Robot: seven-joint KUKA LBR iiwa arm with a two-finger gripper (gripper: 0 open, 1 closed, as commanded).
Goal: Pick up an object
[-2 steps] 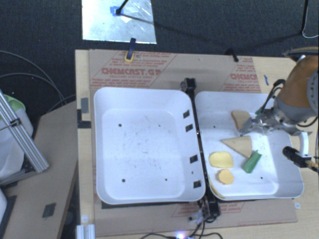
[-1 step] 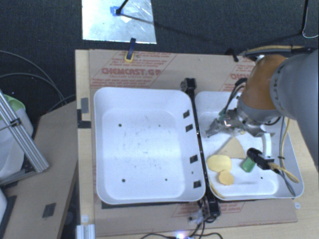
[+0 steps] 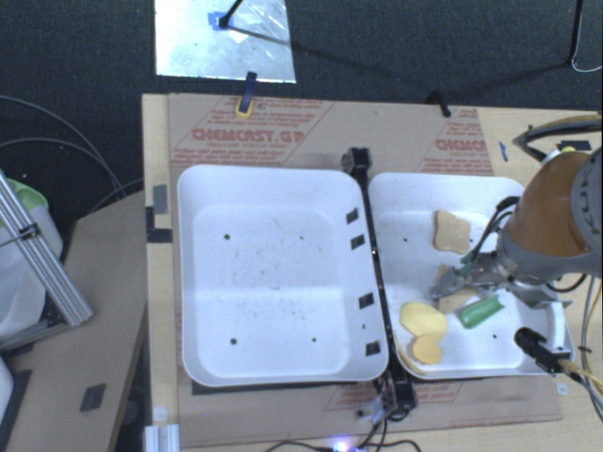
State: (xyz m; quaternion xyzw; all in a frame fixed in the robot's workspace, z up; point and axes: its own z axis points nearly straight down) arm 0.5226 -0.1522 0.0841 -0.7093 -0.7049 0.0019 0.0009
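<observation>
The right bin [image 3: 405, 219] holds several small items. A tan bread-like slice [image 3: 452, 232] lies toward its back. Two yellow pieces [image 3: 424, 319] [image 3: 427, 349] sit near the front left corner. A green stick-shaped item [image 3: 480, 311] lies slanted near the front. A pale beige piece [image 3: 456, 300] shows just under the gripper. My gripper [image 3: 459, 282] hangs low over the middle of the right bin, between the tan slice and the green item, right above the beige piece. The arm's orange band [image 3: 556, 217] covers the bin's right side.
The left bin [image 3: 273, 276] lies beside the right one, with a black divider bar [image 3: 375, 271] between them. Both rest on a cardboard sheet [image 3: 311, 130]. A metal frame [image 3: 38, 262] stands at the far left. Cables [image 3: 556, 347] run along the right bin's front right.
</observation>
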